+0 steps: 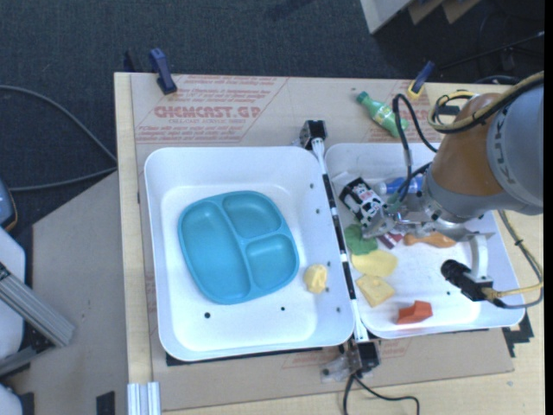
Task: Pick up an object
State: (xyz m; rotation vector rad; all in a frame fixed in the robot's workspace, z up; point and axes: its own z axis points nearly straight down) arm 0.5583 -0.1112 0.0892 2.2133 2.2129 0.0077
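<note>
My gripper (381, 225) reaches down into the left part of the right bin (484, 318), among a pile of small toy foods. Just below it lie a green piece (360, 239) and a yellow wedge (376, 264). A second yellow wedge (377, 290) and a red piece (415, 312) sit nearer the front. An orange piece (429, 240) lies under the wrist. A black-and-white item (358, 194) and a blue item (403, 184) sit behind the gripper. Nothing is seen lifted.
The left bin (164, 232) holds a blue divided plate (238, 245) and a small yellow piece (316, 277) by its right wall. A green bottle (381, 111) lies on the bench behind the right bin. Cables hang around the arm's wrist (467, 171).
</note>
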